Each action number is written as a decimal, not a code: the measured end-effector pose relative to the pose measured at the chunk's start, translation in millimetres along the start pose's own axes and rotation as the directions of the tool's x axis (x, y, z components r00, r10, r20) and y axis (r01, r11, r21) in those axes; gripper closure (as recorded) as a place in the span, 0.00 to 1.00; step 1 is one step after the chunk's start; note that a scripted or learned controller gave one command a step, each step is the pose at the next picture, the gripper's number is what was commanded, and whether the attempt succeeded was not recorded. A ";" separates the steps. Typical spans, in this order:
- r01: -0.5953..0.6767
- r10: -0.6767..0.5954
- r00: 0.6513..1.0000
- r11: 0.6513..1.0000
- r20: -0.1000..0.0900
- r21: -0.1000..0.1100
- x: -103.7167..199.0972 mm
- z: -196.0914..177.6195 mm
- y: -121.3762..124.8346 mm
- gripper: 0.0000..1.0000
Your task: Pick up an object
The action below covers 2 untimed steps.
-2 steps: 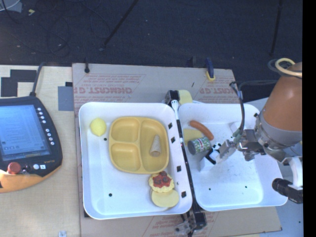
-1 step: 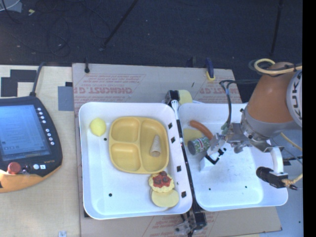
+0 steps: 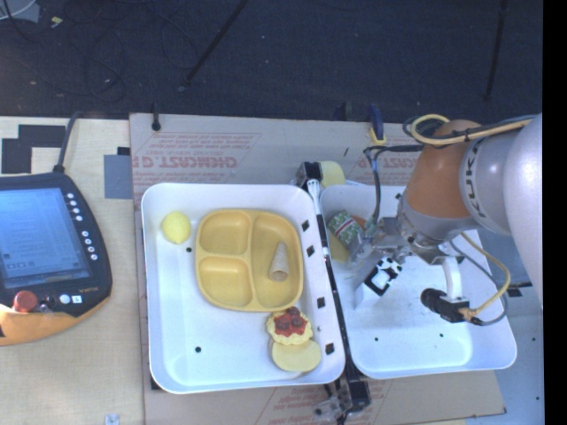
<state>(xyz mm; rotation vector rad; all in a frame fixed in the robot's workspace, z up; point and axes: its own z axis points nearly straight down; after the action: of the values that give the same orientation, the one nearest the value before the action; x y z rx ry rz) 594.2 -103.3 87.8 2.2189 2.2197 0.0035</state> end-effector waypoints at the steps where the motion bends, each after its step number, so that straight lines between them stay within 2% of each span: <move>1: 0.005 -0.005 1.000 0.999 -0.003 0.039 6.0 0.8 40.6 0.00; 2: -0.001 0.001 1.000 0.999 0.004 0.040 12.1 0.4 42.4 0.00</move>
<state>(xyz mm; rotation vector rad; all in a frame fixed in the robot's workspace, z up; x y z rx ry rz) 636.7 -91.2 87.5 2.2380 2.2359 -0.0462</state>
